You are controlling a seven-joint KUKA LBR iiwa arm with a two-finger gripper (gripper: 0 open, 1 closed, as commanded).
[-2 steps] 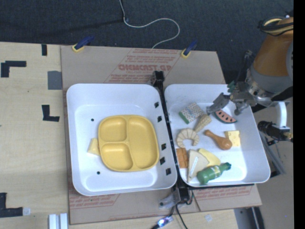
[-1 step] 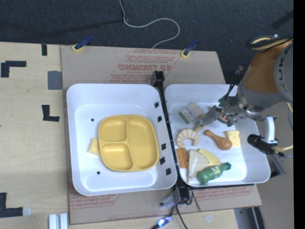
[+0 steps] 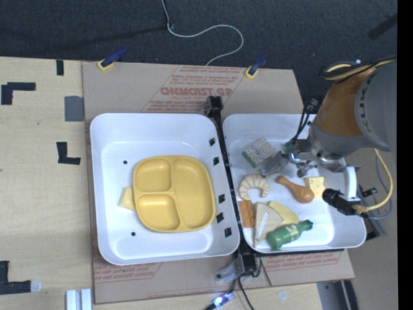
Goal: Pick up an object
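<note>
My gripper [image 3: 282,161] hangs low in the right bin [image 3: 284,124], near its middle. It sits just right of a green-and-white patterned block [image 3: 258,151] and above a brown toy drumstick [image 3: 297,189]. A toy croissant [image 3: 253,187] lies to its lower left. I see nothing held in it from this angle. The grey arm with its orange band [image 3: 342,112] reaches in from the right.
The right bin also holds a yellow cheese piece [image 3: 316,185], a green bottle [image 3: 288,234], pale wedges [image 3: 274,215] and an orange piece [image 3: 246,213]. In the left bin [image 3: 110,141] lie a yellow divided plate [image 3: 174,194] and a pale yellow slice [image 3: 125,199].
</note>
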